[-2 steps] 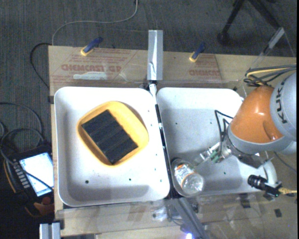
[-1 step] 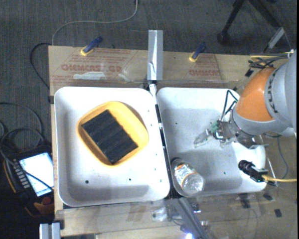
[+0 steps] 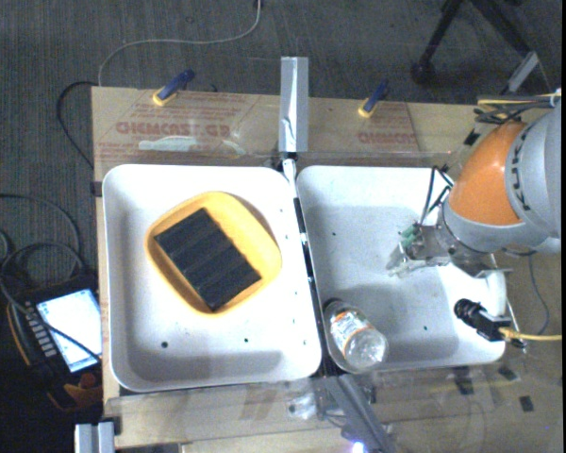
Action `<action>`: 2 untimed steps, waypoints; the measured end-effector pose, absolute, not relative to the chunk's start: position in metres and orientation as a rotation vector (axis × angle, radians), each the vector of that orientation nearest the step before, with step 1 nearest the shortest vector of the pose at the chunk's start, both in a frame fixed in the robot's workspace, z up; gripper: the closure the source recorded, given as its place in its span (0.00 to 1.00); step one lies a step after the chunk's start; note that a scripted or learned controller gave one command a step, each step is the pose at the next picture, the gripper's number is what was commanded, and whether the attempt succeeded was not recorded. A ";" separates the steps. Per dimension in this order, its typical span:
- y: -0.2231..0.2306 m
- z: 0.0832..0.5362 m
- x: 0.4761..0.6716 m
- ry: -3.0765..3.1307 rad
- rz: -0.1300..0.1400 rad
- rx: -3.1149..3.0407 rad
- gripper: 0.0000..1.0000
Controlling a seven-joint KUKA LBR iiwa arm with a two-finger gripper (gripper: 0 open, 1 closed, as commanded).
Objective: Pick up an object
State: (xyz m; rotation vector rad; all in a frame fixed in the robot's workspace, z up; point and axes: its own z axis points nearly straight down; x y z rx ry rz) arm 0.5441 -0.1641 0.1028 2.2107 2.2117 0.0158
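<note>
My gripper (image 3: pixel 404 256) hangs low over the right bin (image 3: pixel 358 206), near its middle right, with the grey arm and its orange band (image 3: pixel 486 187) coming in from the right. A clear plastic bottle (image 3: pixel 356 338) lies in that bin's near left corner, well apart from the gripper. In the left bin (image 3: pixel 132 338) a yellow dish (image 3: pixel 264 239) sits tilted, and a black ridged pad (image 3: pixel 208 258) rests in it. Nothing shows directly under the gripper but bare white bin floor.
A metal divider post (image 3: pixel 293 102) stands at the back between the two bins. Blue and yellow clamps (image 3: pixel 173 86) hold the cardboard backing. A tablet (image 3: pixel 66 324) lies on the floor at the left, off the bench.
</note>
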 end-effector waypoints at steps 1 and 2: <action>-0.164 0.103 0.544 2.212 0.015 2.211 0.00; -0.179 0.104 0.495 2.335 -0.004 2.104 0.00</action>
